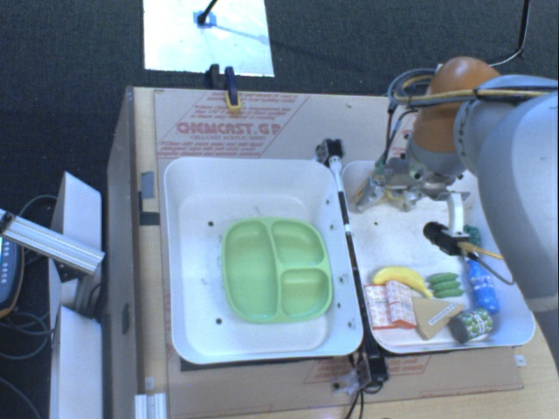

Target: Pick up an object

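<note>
The gripper point(395, 190) hangs low over the far end of the right bin point(515, 332), its fingers too blurred and crowded by the wrist to tell whether they are spread or closed. Nearer the camera than the gripper lie a banana point(400, 277), green pods point(444, 284), a blue bottle point(480, 288) and a red-and-white packet point(389, 305); the arm point(507, 147) hides the bin's right side.

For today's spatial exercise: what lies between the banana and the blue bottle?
In the camera view, the green pea pods lie between the banana and the blue bottle.
</note>
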